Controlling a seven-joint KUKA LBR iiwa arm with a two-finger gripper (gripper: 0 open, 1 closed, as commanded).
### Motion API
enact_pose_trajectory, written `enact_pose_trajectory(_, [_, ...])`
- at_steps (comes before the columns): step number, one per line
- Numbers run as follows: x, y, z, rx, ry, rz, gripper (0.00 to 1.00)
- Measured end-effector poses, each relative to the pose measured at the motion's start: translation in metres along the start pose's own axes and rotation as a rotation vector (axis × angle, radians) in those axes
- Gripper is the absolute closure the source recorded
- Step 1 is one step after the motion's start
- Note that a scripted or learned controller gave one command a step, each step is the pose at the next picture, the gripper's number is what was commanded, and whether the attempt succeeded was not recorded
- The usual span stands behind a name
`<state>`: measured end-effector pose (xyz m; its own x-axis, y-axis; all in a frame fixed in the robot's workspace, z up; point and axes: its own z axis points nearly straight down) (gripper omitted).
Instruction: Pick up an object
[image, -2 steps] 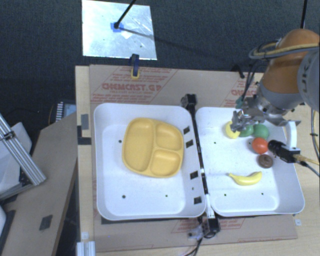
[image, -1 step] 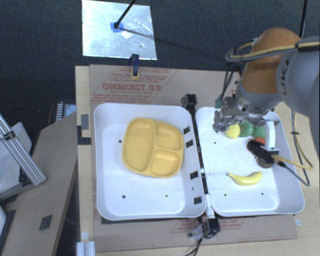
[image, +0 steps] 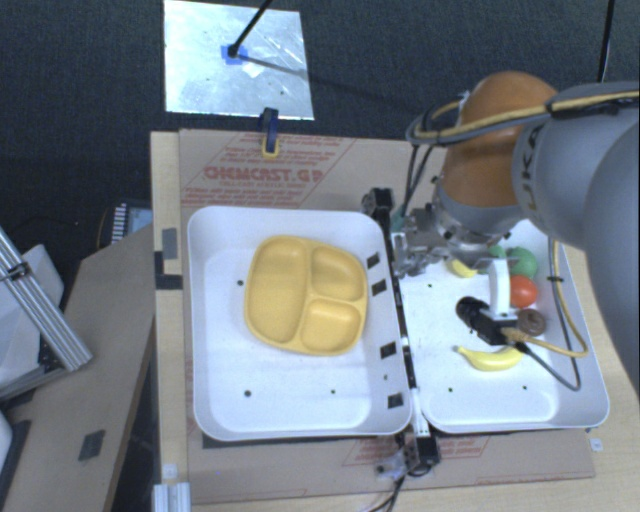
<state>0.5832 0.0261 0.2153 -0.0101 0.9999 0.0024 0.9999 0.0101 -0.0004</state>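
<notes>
Where the view begins at the left, a metal rail (image: 42, 318) leans off the bench edge, outside both bins. Next over, at the top, a silver sheet (image: 235, 55) lies flat on the dark floor. A blue clamp (image: 270, 126) sits just below it, on the rim of the cardboard (image: 300, 165). The cardboard has red print and runs under both bins.

The left bin (image: 215, 340) is white and shallow. It holds one yellow plate (image: 305, 295) with three compartments, lying flat near the middle and away from the walls.

The seam (image: 397, 330) where the two bins meet carries a row of black clips.

In the right bin (image: 500, 408), the gripper (image: 432, 252) is low over the upper left corner, just beside the seam. It hangs from the grey arm (image: 585, 170), which enters from the right with its orange band (image: 500, 125) above the wrist. I can't tell whether the gripper is open or closed, because the wrist covers its tip. I also can't tell whether it grips anything.

The things to pick all sit in the right bin, to the right of the gripper. A small yellow piece (image: 462, 268) lies just beside it, partly hidden. A banana (image: 488, 358) lies flat on the bin floor lower down, apart from the gripper. Near the right wall is a green round thing (image: 522, 262). A red round thing (image: 524, 291) sits right under it and looks to be touching it. A brown round thing (image: 530, 321) sits just below the red one, near the banana's right end.
</notes>
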Motion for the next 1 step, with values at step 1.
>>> enact_pose_trajectory(1, [0.0482,-0.0091,0.0057,-0.001,0.000,0.001,1.00])
